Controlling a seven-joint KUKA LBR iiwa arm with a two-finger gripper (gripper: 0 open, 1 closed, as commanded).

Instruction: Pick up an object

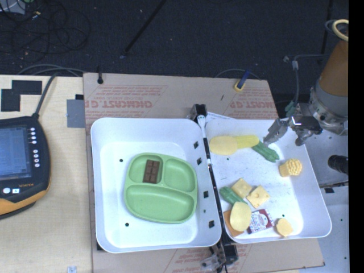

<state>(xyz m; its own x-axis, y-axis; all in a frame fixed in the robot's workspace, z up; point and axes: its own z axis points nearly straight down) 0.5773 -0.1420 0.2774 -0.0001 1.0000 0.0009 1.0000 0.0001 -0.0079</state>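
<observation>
My gripper (288,134) hangs open over the back right corner of the right bin (318,201), with nothing between its fingers. Its left finger (275,131) is just above a green toy piece (266,151). A yellow corn cob (291,167) lies a little in front of the gripper. A long yellow piece (230,144) rests along the bin's back left. Toward the front lie two cheese blocks (251,193), a green vegetable (228,194), a pale yellow oval (240,216), a red and white packet (260,220) and a small orange-yellow piece (283,227).
The left bin (108,152) holds a green divided plate (170,206) with a brown bar (152,170) in its back left compartment. A divider rail (206,169) runs between the bins. A teach pendant (20,161) lies at the far left of the bench.
</observation>
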